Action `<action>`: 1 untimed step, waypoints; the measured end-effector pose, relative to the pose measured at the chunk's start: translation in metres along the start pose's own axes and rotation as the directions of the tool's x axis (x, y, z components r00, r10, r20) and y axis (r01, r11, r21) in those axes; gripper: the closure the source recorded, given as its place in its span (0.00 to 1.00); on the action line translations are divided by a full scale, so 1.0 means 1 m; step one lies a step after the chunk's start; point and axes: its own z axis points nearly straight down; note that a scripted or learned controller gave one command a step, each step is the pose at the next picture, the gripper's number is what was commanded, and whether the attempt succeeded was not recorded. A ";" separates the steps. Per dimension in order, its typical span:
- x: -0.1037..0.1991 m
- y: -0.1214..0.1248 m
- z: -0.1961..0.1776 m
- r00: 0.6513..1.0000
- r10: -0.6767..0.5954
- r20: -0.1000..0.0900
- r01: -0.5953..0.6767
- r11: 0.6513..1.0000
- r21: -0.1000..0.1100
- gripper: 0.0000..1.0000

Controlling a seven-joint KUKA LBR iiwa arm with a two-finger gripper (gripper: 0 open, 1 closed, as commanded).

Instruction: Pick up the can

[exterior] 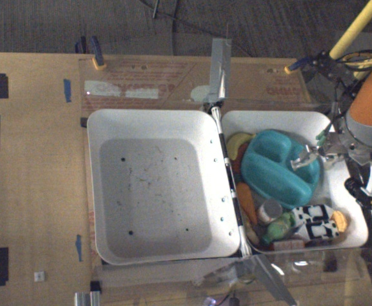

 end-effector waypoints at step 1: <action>-0.001 0.082 -0.012 0.999 -0.033 0.003 0.033 0.999 -0.003 0.00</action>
